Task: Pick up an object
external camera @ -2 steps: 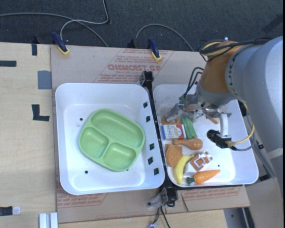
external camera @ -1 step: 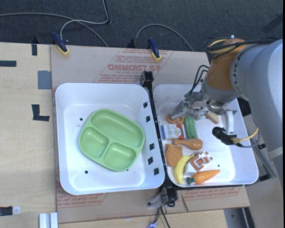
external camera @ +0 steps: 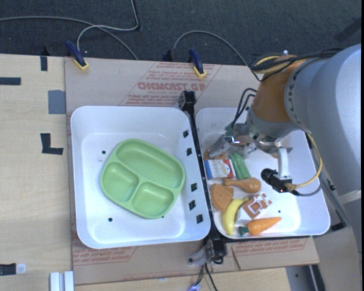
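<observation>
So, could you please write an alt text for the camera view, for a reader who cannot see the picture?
A grey robot arm's end effector hangs low over the right white bin, above a pile of toy food including a banana and a carrot. The left white bin holds a green divided plate.

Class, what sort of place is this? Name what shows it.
Probably a robotics lab bench: a robot arm reaches over two white bins, one holding toy food, with cables clamped nearby.
</observation>
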